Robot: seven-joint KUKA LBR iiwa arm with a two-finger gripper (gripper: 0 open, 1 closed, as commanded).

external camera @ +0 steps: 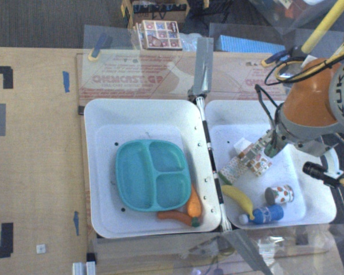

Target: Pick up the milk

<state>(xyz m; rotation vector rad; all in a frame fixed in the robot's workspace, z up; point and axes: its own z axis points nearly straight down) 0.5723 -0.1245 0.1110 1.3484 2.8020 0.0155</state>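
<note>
Milk carton (247, 158) lying tilted in right bin (327, 211), near its centre. Gripper (270, 148) down at carton's 2 o'clock corner, touching or just beside; cannot tell whether apart or together. Banana (239, 198), blue bottle (268, 214) toward 6 o'clock. Teal plate (152, 175) in left bin (103, 125).

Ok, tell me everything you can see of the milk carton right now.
The milk carton is a small box, printed in a pale, patterned design, apparently cardboard. It lies tipped on its side, slanting diagonally, in the right bin near the left wall. The gripper sits right at its upper end. A banana lies just below it; contact unclear.
</note>
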